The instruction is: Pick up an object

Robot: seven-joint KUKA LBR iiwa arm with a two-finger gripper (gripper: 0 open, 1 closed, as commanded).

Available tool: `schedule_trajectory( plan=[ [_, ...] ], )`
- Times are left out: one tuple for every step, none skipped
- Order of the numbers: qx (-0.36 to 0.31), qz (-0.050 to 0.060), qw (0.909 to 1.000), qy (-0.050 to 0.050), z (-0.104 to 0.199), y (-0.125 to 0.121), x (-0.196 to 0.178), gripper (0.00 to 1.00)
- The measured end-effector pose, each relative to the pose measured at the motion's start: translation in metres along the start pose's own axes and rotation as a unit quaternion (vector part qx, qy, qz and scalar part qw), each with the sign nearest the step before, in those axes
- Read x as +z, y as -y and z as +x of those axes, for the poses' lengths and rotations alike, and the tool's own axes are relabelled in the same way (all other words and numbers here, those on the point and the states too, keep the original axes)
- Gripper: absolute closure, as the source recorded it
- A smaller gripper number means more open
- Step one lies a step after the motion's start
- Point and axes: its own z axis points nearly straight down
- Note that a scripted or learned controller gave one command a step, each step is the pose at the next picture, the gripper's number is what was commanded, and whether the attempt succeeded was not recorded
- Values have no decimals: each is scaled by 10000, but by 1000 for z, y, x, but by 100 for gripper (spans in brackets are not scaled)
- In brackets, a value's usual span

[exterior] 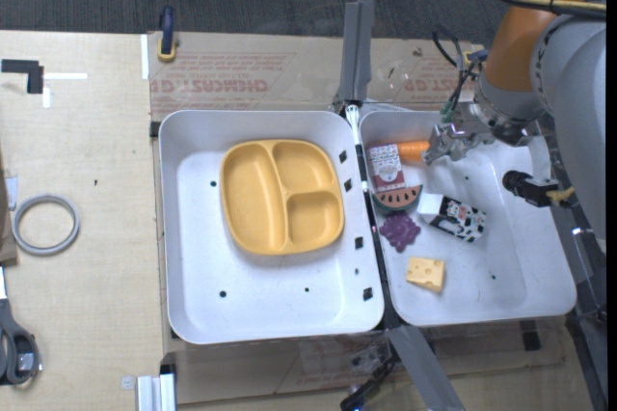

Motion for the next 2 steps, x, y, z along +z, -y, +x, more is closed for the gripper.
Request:
schedule_trajectory(
  plan=[
    [639,-46,9979,-37,61,-7,-83,100],
    [642,-40,9979,-36,61,-7,-82,0]
  ],
)
